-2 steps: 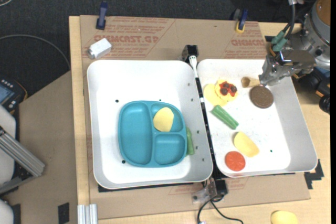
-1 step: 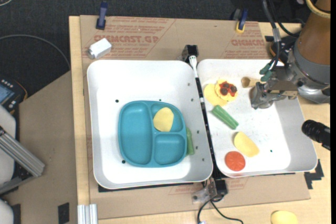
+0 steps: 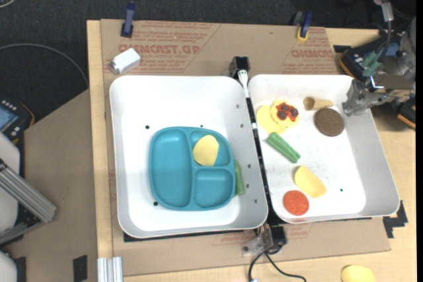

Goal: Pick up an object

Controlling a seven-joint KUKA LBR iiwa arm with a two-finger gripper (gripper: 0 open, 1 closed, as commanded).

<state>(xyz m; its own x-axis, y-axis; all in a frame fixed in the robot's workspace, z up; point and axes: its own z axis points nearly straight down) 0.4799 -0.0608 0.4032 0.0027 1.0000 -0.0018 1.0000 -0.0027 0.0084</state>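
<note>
Round flat brown disc (image 3: pixel 328 122) lies in right white bin (image 3: pixel 377 162), nearest my gripper (image 3: pixel 352 104). My gripper hangs at that bin's upper right rim, just beside disc; whether open or clenched, cannot tell. Left of disc: yellow piece with red-black topping (image 3: pixel 283 113), green pod (image 3: pixel 283 146). Below disc: red round tomato (image 3: pixel 295 203).

Open floor in right bin's (image 3: pixel 370 142) middle, toy food (image 3: pixel 283 146) crowding its left
</note>
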